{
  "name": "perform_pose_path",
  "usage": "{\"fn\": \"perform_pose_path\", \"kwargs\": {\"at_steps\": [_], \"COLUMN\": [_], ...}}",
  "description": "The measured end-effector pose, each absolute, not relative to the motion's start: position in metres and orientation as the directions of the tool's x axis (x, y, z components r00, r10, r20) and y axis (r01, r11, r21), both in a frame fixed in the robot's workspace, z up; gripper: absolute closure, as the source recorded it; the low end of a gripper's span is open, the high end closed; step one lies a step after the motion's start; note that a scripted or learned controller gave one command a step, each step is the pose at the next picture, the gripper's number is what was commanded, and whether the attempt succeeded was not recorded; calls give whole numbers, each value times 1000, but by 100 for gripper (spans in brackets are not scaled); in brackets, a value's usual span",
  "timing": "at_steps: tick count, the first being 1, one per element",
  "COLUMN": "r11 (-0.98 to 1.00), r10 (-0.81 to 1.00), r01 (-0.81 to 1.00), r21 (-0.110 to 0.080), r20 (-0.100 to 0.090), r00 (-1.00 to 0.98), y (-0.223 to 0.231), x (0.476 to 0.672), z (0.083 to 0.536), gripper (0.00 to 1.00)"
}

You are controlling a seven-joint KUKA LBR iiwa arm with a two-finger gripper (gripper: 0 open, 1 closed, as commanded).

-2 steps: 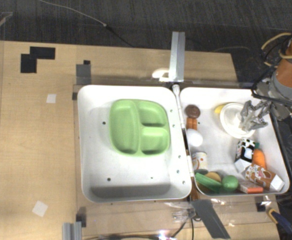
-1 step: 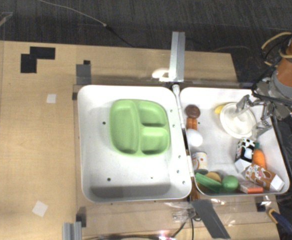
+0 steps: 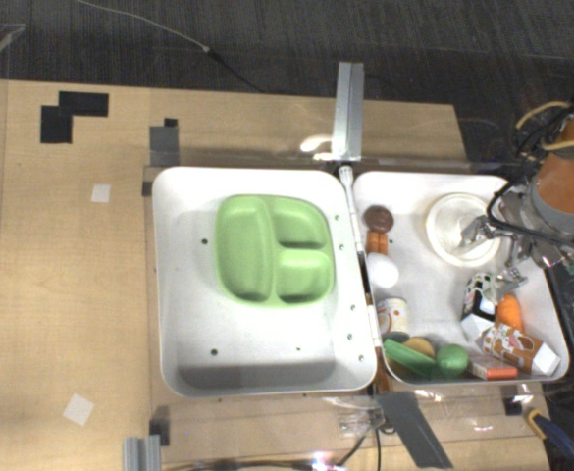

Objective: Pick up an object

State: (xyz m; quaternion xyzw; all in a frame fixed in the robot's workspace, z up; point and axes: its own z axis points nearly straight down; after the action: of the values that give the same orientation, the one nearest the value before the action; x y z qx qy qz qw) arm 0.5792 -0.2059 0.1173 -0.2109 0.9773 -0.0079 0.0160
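The gripper [image 3: 510,263] hangs low over the right bin [image 3: 419,189], and I can't tell how its jaws stand. Just below it lie a black-and-white toy [image 3: 479,297] and a carrot [image 3: 508,311], the carrot's long axis running roughly toward the near rim, both touching

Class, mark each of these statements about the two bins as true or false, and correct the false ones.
1. The green divided plate lies in the left bin. True.
2. The plate is stacked with toy food. False: its compartments hold nothing.
3. A clear round bowl sits near the far edge of the right bin. True.
4. The small toys are crowded in the left bin. False: they lie in the right bin.
5. The arm reaches over the right bin. True.
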Motion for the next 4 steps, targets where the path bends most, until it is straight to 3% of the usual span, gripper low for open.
{"fn": "perform_pose_path", "kwargs": {"at_steps": [1, 2, 4], "r11": [944, 969, 996], "r10": [-331, -244, -87], "r01": [-329, -242, -85], "r21": [-41, -40, -33], "r20": [-58, -65, -72], "r00": [-942, -968, -994], "y": [-208, -209, -213], "x": [550, 525, 516], "z": [113, 113, 113], "gripper": [0, 0, 0]}}
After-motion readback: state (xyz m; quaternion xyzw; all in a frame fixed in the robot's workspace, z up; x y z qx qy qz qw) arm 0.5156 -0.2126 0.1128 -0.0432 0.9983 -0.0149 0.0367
